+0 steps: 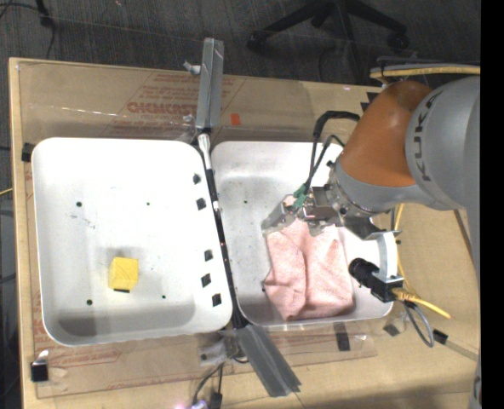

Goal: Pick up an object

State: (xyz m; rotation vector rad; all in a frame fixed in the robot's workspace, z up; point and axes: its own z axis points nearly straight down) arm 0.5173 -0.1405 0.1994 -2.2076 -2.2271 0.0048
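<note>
Pink cloth (307, 267) lies bunched directly under the claw (307, 214); claw's state unclear.

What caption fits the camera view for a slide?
End effector over a pink cloth in the right bin; yellow block in the left bin.

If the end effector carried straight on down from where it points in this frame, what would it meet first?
Most likely the pink cloth in the right bin: the end effector sits at the cloth's upper edge, pointing down. Depth is hard to judge, so it may already be touching.
</note>
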